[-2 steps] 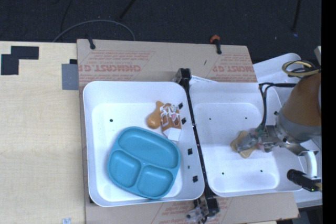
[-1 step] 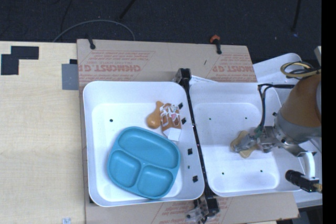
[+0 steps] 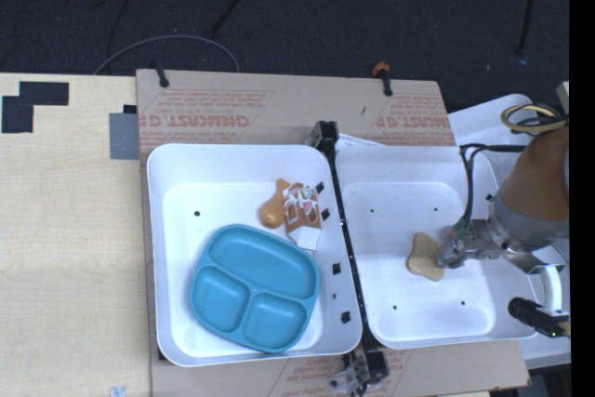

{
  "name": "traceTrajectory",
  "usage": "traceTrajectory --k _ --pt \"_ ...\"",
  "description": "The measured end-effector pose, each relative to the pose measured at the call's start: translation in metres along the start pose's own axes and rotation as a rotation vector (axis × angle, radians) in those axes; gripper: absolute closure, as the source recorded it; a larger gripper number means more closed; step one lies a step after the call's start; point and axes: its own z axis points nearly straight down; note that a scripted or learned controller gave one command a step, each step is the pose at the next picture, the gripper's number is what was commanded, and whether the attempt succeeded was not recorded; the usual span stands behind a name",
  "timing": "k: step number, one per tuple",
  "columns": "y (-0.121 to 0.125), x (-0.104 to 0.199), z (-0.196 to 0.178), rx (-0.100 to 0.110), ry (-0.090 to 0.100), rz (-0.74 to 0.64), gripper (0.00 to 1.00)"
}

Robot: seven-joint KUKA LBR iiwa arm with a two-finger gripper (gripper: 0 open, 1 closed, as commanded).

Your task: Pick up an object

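- Two white bins fill the lower middle of the frame.
- A small tan object (image 3: 426, 258) lies on the floor of the right bin (image 3: 400, 191), at centre right.
- The gripper (image 3: 453, 254) reaches in from the right, touching the object's right edge.
- Whether it is spread or pinching cannot be told.
- The left bin (image 3: 186, 177) holds a blue divided plate (image 3: 254, 286) and a brown gingerbread-like toy (image 3: 293, 205).

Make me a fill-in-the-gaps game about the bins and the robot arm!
1. The blue tray lies in the ____ bin as the camera sees it.
2. The tray has ____ compartments.
3. The gripper is at a ____-coloured lump in the right bin.
4. The gingerbread figure shares a bin with the ____.

Missing words: left; three; tan; tray
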Motion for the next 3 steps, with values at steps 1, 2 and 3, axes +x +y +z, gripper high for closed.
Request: traceTrajectory --k 1,2,3 --pt "0.002 -0.008 -0.061 0.0 -0.005 -0.007 1.0" --pt "0.0 -0.006 -0.104 0.001 -0.004 -0.007 1.0" --pt "-0.002 -0.017 -0.157 -0.001 -0.005 -0.007 1.0"
